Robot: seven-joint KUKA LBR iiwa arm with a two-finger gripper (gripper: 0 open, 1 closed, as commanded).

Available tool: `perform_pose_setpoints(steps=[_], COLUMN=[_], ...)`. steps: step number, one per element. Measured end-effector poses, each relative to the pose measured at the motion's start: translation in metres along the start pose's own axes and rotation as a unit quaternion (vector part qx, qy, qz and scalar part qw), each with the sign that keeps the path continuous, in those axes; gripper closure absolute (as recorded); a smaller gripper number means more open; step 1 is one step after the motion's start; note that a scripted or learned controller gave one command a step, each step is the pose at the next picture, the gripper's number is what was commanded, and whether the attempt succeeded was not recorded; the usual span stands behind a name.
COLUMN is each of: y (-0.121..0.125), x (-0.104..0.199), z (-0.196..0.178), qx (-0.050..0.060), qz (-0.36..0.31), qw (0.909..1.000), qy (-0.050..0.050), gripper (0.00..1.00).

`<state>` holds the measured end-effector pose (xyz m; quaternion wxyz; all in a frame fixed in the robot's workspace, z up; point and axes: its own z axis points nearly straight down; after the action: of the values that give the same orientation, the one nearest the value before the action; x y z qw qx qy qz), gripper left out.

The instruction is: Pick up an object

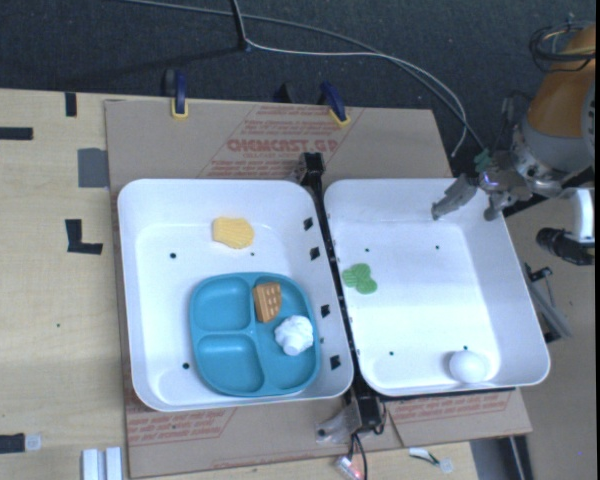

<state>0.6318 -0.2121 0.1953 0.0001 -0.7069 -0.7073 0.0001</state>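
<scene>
Pincer (pixel 472 200) hovers over the right bin's (pixel 500 298) far corner, fingers spread, nothing between them. Candidates: green piece (pixel 360 279) and white ball (pixel 469 366) in that bin, both well apart from it. No pick made; approach and grasp remain.

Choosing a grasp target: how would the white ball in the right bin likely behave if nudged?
The white ball looks round and smooth, so it would probably roll. It sits near the right bin's near wall, which may stop it. The gripper is at the far rim.
</scene>
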Motion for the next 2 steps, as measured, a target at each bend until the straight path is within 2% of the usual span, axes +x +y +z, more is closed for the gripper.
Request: perform_pose_setpoints(steps=[1,2], y=[-0.062,-0.095], x=[0.074,0.128], z=[0.097,0.007], qx=[0.005,-0.004], qz=[-0.002,-0.002], qw=[1.0000,1.0000], qy=[0.002,0.000], gripper=[0.00,0.00])
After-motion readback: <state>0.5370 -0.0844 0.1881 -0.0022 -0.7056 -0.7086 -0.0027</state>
